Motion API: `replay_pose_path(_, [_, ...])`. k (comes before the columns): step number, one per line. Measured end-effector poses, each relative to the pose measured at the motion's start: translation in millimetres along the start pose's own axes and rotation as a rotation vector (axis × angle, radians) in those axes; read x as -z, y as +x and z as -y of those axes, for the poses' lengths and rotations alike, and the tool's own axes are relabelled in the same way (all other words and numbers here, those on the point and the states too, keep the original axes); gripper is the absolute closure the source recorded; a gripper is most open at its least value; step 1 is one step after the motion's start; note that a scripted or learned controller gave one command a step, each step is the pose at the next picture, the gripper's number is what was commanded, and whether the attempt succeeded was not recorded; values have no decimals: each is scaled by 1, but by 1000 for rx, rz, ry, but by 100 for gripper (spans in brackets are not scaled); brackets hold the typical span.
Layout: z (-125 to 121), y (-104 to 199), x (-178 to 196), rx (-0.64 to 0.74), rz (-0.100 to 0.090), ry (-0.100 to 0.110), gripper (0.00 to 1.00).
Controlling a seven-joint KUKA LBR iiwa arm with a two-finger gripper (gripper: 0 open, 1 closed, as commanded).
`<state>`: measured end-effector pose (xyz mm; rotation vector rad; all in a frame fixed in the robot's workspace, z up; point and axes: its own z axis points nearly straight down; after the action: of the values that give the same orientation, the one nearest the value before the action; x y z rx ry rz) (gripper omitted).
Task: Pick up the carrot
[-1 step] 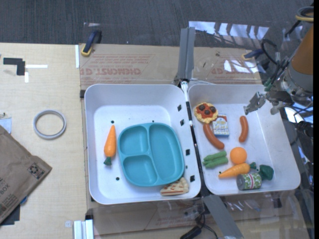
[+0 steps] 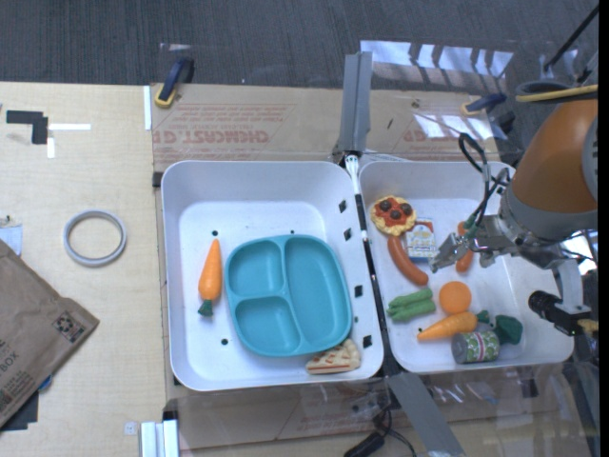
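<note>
Pickup not yet done; reach, grasp, lift all left. Claw [image 2: 449, 252] over right bin [image 2: 561, 350], fingers apart, gripping nothing. Nearest carrot [image 2: 447, 327] just below claw, between orange ball [image 2: 455, 296] and can [image 2: 476, 347]: orange taper, green top. Second carrot [image 2: 210, 270] far left of claw, in left bin [image 2: 181, 255] beside teal tray [image 2: 285, 298].

A teal divided tray [image 2: 285, 293] lies in the left bin [image 2: 181, 255], a waffle piece [image 2: 333, 359] touching its near corner. The right bin [image 2: 533, 350] holds a small pizza [image 2: 392, 214], sausage [image 2: 406, 259], green beans [image 2: 411, 305], an orange [image 2: 455, 297] and a can [image 2: 476, 347]. A tape ring [image 2: 95, 236] lies on the table [image 2: 76, 169].
</note>
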<state>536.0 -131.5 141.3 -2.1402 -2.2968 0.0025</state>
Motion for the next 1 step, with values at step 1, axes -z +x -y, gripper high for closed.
replay_pose_path(1, [46,-17,-51,67,-1,1,0])
